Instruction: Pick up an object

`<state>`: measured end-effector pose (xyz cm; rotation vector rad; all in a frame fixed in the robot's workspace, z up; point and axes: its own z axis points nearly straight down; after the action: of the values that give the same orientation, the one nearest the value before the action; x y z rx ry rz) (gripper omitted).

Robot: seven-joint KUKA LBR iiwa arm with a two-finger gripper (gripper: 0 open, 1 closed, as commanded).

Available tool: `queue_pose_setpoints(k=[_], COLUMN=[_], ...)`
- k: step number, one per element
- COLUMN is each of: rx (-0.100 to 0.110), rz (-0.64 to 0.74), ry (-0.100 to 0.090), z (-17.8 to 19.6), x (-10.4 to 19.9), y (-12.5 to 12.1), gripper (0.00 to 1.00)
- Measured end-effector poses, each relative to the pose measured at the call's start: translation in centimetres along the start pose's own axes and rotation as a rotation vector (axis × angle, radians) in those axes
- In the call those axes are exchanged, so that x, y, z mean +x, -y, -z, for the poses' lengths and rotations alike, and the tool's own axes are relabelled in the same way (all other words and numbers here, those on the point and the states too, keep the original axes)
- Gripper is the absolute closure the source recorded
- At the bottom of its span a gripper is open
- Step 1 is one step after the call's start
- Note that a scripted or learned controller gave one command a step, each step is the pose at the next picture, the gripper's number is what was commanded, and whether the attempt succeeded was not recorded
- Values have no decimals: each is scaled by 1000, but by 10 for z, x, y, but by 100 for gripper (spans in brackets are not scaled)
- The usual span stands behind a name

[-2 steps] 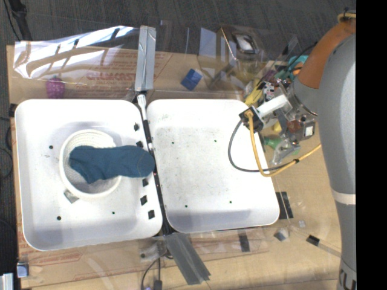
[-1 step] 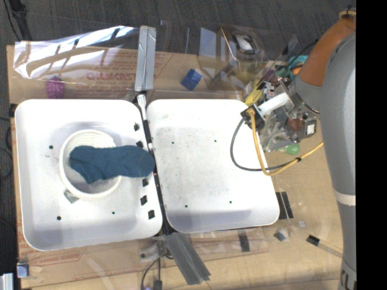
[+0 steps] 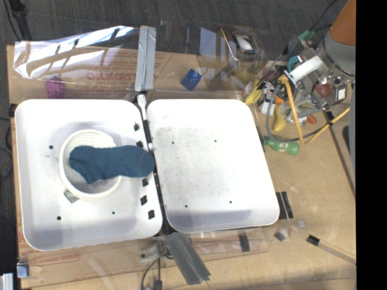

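A dark blue cloth [image 3: 112,162] lies draped over a white round bowl [image 3: 91,188] in the left bin [image 3: 36,222], and its right end reaches the bin's right wall. The right bin [image 3: 208,168] has only dark specks on its floor. My gripper [image 3: 307,77] hangs at the upper right, outside both bins and beyond the right bin's far right corner, among coloured wires. The arm's orange band [image 3: 346,14] is at the frame's top right.
On the cardboard behind the bins are a small purple object [image 3: 55,88] and a small blue block [image 3: 192,78]. A green piece [image 3: 284,145] lies just right of the right bin. Clear plastic film [image 3: 72,47] covers the back left.
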<state>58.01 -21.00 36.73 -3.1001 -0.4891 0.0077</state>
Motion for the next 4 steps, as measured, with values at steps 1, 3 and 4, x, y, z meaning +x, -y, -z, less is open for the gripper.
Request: queue_pose_setpoints(k=[1,3,4], rx=[5,3,-1], rz=[12,478,83], ry=[6,2,0], z=[7,-54,49], x=[2,63,57], y=[2,-18,-1], gripper=[100,100,100])
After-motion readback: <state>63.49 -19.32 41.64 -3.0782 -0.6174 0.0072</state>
